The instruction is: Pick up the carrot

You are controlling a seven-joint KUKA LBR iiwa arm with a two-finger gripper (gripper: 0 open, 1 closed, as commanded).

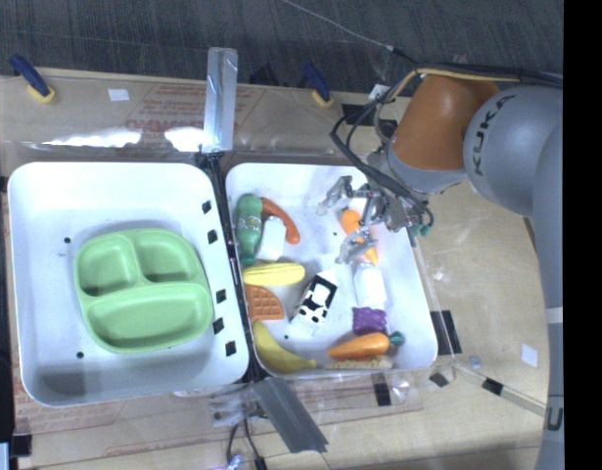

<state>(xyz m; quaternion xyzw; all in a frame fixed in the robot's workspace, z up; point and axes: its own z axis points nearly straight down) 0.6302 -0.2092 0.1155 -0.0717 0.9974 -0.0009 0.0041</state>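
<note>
camera view looked down on two bins. left bin held a green tray. right bin held the carrot by its near wall, a purple piece just behind the carrot, a banana to the carrot's left, a bottle farther behind. gripper hung well behind the carrot, fingers apart, an orange piece between them; grip on it unclear.

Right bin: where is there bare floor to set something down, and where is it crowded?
The right bin is crowded along its left wall and front: banana, carrot. Some bare floor lies mid-bin, between the checkered block and the gripper. The left bin has bare floor around the green tray.
</note>
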